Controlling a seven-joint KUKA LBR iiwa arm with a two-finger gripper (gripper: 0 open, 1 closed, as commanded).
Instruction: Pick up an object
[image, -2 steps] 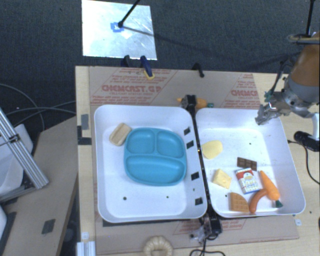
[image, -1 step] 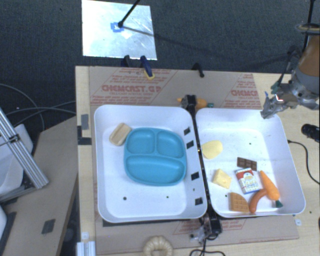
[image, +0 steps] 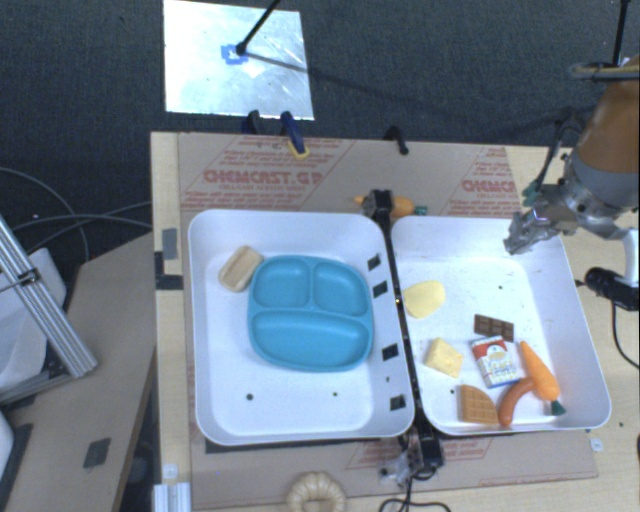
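Roughly speaking, the toy carrot (image: 540, 373) lies in the right bin (image: 575, 300) near its front right corner, its long axis slanting from upper left to lower right, with the green stub at the lower right end. Touching its left flank, a toy sausage (image: 508, 400) curves from the carrot's middle down toward the front wall. Just left of the carrot sits a small red-and-white box (image: 493, 360), tilted slightly, and above that a brown chocolate piece (image: 493, 326) lying nearly crosswise. A yellow cheese wedge (image: 444, 356) and a waffle-like cracker (image: 478, 404) lie further left, and a pale yellow rounded piece (image: 423, 298) rests near the divider.

The left bin (image: 215, 400) holds a blue sectioned plate (image: 310, 312) with a tan bread piece (image: 240, 268) just beside its upper left edge. An orange item (image: 400, 207) behind the bins is half hidden by a black clamp, so its kind is unclear. A pale ring (image: 317, 494) at the desk's front edge is cut off by the frame.

The end effector (image: 525, 236) hangs over the right bin's back right corner, well apart from the carrot. Its tips are blurred and small; whether they are spread or closed cannot be told, and nothing is seen between them.
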